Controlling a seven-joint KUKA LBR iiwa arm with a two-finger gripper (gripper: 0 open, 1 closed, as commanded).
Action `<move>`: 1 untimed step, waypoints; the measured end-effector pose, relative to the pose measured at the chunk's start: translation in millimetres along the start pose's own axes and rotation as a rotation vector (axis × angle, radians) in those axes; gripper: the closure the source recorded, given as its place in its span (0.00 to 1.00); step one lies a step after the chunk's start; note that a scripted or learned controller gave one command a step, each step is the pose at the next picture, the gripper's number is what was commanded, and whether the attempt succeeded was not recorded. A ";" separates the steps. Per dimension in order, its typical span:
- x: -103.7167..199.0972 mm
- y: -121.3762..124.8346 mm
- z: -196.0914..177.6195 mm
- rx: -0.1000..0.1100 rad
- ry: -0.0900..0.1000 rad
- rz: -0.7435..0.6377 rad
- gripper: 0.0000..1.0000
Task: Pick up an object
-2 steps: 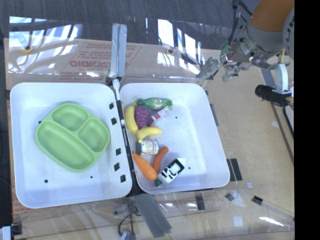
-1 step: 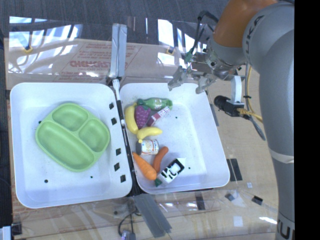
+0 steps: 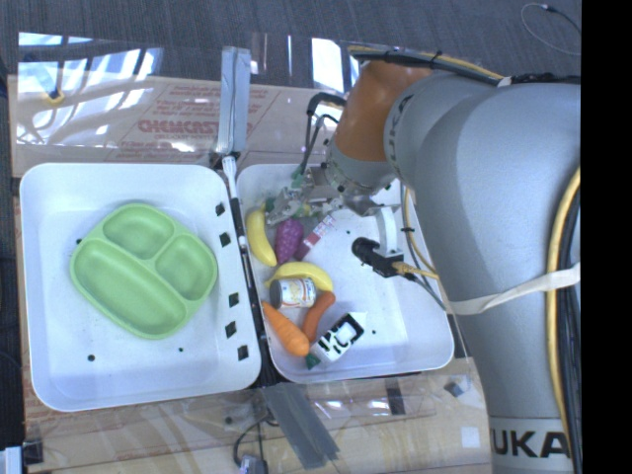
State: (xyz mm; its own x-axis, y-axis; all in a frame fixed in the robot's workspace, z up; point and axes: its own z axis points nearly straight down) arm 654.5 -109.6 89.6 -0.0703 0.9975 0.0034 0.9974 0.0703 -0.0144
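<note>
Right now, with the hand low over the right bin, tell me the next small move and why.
Probably lower the hand a little further toward the purple grapes. It sits at the bin's far end right above them, with a banana beside them, and nothing visibly held. The fingers are too cluttered to read.
</note>
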 end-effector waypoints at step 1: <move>-0.2 -0.6 -5.8 0.007 0.000 -0.004 1.00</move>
State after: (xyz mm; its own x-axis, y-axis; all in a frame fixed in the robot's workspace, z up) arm 654.0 -109.9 95.4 -0.0747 0.9972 0.0033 0.9970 0.0748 -0.0215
